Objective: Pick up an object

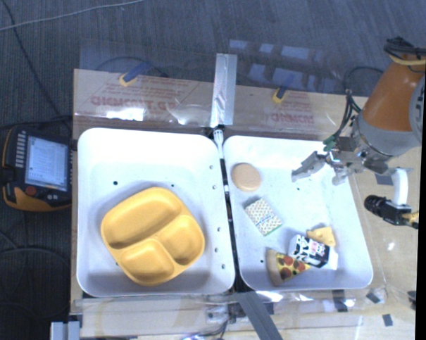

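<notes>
- Along the near edge of the right bin (361, 243) a pizza slice (282, 266), a black-and-white packet (309, 252) and a yellow wedge (323, 235) are clustered, touching or nearly so; such crowding is judged to make a clean grasp harder there.
- In the left bin (92, 196) a yellow divided tray (152, 233) is laid flat, towards its near edge.
- Further back, a patterned block (263, 216) is seen alone near the right bin's left wall, and a round tan disc (246, 176) beyond it; being apart, either is judged an easier target.
- At the right bin's far right corner the pincer (321, 169) is held above the floor, spread apart and grasping nothing, presumably poised before a descent.
</notes>
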Controlling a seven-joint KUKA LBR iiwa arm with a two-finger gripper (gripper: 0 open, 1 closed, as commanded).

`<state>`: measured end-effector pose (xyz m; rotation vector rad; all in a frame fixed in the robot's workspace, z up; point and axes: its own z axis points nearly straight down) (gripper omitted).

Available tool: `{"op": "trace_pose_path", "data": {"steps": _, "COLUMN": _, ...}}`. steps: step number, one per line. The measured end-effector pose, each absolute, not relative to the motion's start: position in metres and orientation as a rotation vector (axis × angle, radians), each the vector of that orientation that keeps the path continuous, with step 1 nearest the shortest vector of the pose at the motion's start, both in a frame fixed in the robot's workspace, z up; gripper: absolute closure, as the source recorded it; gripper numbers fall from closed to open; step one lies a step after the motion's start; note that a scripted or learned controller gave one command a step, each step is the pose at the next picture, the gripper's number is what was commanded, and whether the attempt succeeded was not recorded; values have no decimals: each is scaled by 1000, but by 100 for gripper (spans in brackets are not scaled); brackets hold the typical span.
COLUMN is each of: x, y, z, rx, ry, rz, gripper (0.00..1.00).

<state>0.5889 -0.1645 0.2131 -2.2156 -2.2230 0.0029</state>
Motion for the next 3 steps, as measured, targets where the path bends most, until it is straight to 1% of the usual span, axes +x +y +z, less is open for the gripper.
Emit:
{"op": "trace_pose_path", "data": {"steps": 1, "x": 563, "y": -115, "z": 112, "rx": -2161, "ry": -2276, "rz": 2, "gripper": 0}}
{"op": "trace_pose_path", "data": {"steps": 2, "x": 585, "y": -183, "z": 223, "rx": -2297, "ry": -2144, "rz": 7, "gripper": 0}}
{"op": "trace_pose_path", "data": {"steps": 3, "x": 553, "y": -100, "z": 164, "rx": -2029, "ry": -2392, "rz": 3, "gripper": 0}}
